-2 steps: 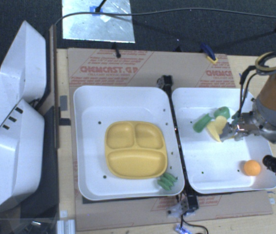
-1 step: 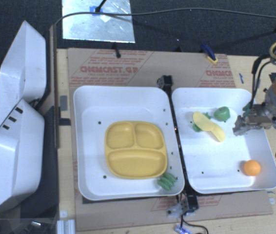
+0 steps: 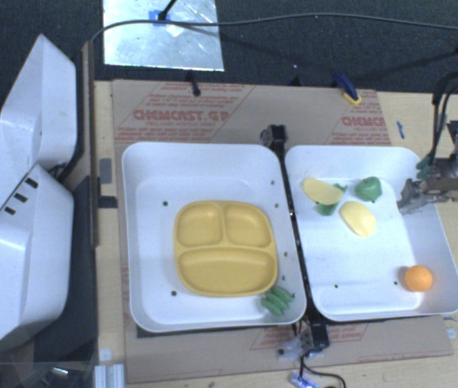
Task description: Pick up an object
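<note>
The right bin [image 3: 435,253] holds a pale yellow slice [image 3: 322,190], a second yellow piece [image 3: 358,218], a green pepper-like toy [image 3: 368,188], a small green piece [image 3: 326,209] and an orange ball [image 3: 417,278]. In the left bin [image 3: 144,241] a yellow divided plate [image 3: 226,246] lies flat, with a green bean-like toy [image 3: 277,300] by its lower right corner. My gripper [image 3: 413,196] hovers over the right bin's right rim, to the right of the green toy and apart from every object. Nothing shows in its grasp.
Both bins rest on a cardboard sheet [image 3: 245,111] on the bench. A black clamp [image 3: 275,135] sits between the bins at the back. White housings [image 3: 27,208] stand along the left. Cables [image 3: 334,23] run across the dark floor behind.
</note>
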